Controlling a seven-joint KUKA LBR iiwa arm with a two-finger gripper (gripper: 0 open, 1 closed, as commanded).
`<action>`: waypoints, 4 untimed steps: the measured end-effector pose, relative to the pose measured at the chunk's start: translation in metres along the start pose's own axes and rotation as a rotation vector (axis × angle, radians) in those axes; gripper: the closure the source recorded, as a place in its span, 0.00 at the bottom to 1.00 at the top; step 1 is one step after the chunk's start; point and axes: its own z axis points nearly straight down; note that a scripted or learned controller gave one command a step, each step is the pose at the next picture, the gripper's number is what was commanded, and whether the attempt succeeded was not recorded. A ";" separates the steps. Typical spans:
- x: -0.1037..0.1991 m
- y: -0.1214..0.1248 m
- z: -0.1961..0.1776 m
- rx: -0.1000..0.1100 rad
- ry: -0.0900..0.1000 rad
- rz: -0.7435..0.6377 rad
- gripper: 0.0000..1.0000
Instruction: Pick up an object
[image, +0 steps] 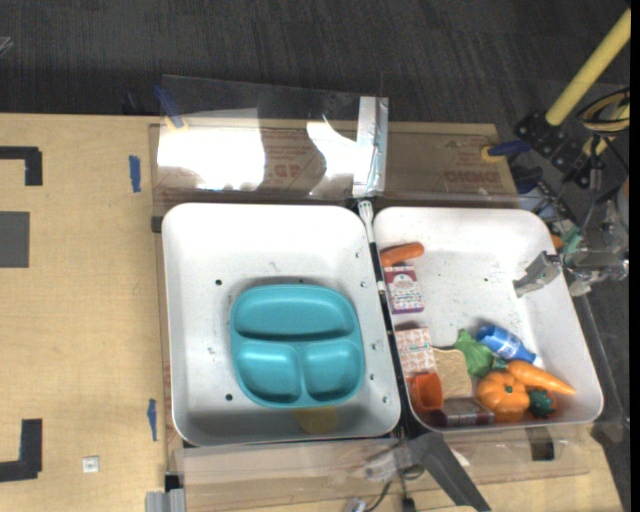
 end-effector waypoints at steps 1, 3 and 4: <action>-0.015 0.006 0.141 0.006 0.002 0.000 0.00; -0.017 0.009 0.127 -0.003 -0.001 0.001 0.00; -0.013 0.000 0.151 -0.004 0.004 0.060 0.00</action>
